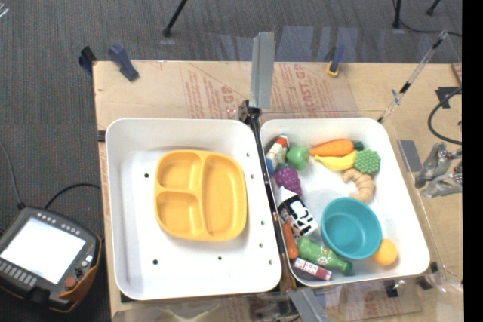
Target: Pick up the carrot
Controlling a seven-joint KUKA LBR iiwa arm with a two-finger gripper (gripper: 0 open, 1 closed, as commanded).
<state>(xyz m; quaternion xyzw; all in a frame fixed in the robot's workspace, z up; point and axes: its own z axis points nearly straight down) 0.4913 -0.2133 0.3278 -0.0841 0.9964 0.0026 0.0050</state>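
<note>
Lying in right bin [400, 162]: carrot [336, 148].

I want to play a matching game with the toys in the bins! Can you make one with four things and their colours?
Things:
1. carrot
2. bowl
3. divided plate
4. grapes

Colours:
A. purple
B. yellow
C. orange
D. teal

Pairs: 1-C, 2-D, 3-B, 4-A
</note>
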